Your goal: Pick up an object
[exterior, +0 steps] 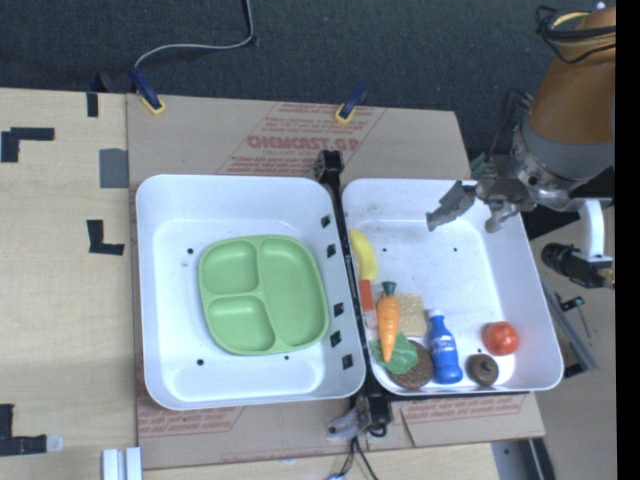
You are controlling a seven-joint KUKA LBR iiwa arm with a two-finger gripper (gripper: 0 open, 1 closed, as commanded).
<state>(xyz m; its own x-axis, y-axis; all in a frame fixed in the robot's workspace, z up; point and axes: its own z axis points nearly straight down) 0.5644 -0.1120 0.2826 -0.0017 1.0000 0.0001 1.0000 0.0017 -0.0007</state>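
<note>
The right bin [470, 240] holds a yellow banana [363, 255], an orange carrot [387, 320], a blue bottle [443, 348], a red tomato-like ball [501, 338], a brown ring [483, 370], a round brown piece [412, 371] and a small sandwich-like piece [388, 289]. My gripper [472, 208] hangs above the bin's far right part, open, with its two fingers spread and nothing between them. It is well clear of the objects, which lie along the bin's left and near sides.
The left bin [170, 208] holds a green divided plate [264, 293]. A black divider [338, 258] runs between the bins. Cardboard lies under both, held by yellow clips [150, 98] at the back. The arm's grey and orange body [570, 108] stands at the right.
</note>
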